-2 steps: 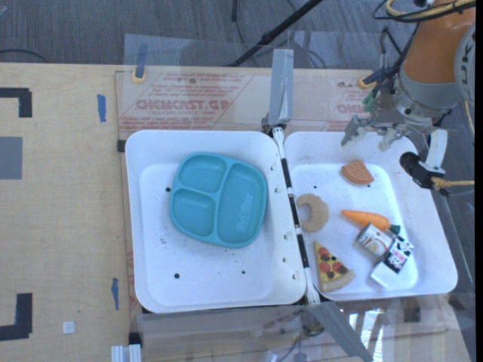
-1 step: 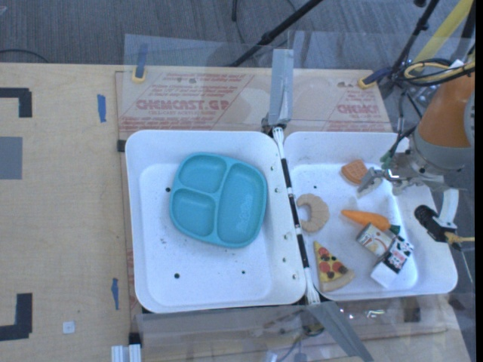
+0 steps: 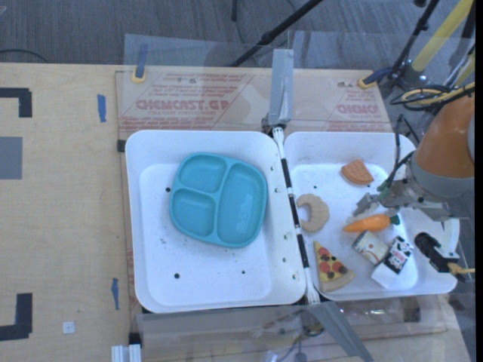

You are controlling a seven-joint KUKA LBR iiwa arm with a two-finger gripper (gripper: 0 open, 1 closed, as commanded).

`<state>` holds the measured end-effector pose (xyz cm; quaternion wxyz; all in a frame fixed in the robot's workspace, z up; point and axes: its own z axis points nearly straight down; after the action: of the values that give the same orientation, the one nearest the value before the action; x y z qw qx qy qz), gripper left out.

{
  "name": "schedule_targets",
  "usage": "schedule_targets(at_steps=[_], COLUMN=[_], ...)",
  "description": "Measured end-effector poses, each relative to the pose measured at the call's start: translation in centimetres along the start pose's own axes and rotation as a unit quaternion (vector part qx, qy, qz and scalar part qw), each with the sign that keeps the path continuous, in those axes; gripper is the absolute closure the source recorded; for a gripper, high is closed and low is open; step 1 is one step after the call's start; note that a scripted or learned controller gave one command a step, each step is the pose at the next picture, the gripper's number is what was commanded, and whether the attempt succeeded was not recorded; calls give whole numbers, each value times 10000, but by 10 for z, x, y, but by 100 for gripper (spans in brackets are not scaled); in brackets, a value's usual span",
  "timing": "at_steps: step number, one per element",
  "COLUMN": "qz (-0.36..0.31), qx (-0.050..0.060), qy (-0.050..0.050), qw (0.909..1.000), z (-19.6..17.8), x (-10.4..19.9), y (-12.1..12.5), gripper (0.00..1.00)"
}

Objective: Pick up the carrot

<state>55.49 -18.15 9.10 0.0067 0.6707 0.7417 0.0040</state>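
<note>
The orange carrot (image 3: 367, 223) lies flat in the middle of the right bin (image 3: 332, 151), pointing left to right. My gripper (image 3: 379, 209) hangs over the carrot's right half, coming in from the right under the orange-banded wrist. Its fingers look spread and open, one grey fingertip (image 3: 363, 204) just above the carrot's left part. The carrot rests on the bin floor and is not lifted.
Around the carrot in the right bin are a tan bitten ring (image 3: 312, 211), an orange wedge (image 3: 357, 173), a pizza slice (image 3: 331, 265), a small box (image 3: 370, 246) and a white carton (image 3: 394, 261). A teal divided plate (image 3: 219, 200) sits in the left bin (image 3: 147, 225).
</note>
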Motion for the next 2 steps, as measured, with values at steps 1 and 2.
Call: schedule_targets(at_steps=[1,2], qz=[-123,-776], qx=[-17,-45], qy=[-13,-29], qw=[9999,9970], z=[-1,-2], x=[24,46], y=[-25,-49], gripper=[0,0])
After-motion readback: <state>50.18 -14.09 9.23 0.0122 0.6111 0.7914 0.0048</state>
